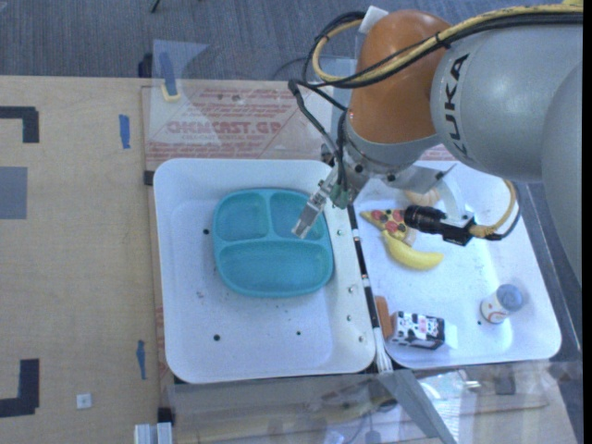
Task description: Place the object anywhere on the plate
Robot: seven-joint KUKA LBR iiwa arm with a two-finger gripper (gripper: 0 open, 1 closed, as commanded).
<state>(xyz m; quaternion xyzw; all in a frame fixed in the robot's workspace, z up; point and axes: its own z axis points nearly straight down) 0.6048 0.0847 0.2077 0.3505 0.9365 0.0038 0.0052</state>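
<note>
A teal divided plate (273, 266) lies in the left bin (185, 276), with nothing on it that I can see. My gripper (307, 218) hangs over the plate's upper right compartment, close to the rim between the two bins. I see no object at its tip. A yellow banana (413, 258) and a toy pizza slice (388, 220) lie in the right bin (527, 340), just right of the gripper.
The right bin also holds a black and white carton (418, 329) at the front, a small blue and white ball (500, 304) and a beige piece (425, 195) partly under the arm. A thin orange stick (381, 313) lies by the divider.
</note>
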